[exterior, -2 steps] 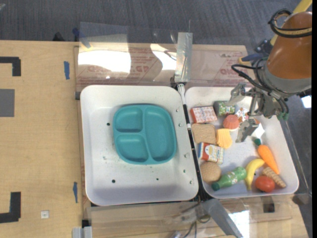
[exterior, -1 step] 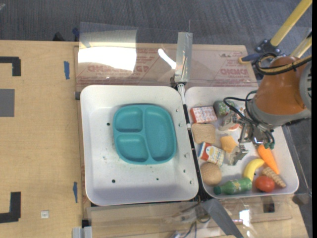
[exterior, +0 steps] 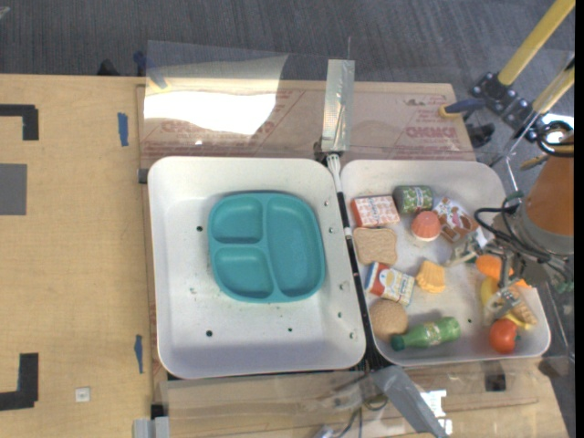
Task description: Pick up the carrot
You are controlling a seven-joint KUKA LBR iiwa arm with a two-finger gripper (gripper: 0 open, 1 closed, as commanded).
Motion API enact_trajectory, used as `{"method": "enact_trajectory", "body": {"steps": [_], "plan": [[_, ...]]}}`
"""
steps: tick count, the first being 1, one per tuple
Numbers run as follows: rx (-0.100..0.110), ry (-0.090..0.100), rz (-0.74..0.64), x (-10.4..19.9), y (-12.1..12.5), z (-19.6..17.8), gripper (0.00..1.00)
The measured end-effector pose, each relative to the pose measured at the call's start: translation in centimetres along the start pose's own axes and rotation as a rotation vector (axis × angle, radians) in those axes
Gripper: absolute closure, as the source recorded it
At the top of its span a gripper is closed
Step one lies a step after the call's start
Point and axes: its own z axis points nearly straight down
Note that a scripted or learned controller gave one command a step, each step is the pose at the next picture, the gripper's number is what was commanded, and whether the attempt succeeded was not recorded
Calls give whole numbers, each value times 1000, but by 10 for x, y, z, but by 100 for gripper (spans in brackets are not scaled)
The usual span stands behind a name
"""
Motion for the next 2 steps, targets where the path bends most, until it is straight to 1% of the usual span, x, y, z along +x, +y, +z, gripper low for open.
{"method": "enact_trajectory", "body": {"steps": [1, 2], "plan": [[4, -13, -3, -6, 1, -14, 100], [1, -6, 248, -26, 40, -101, 100]]}}
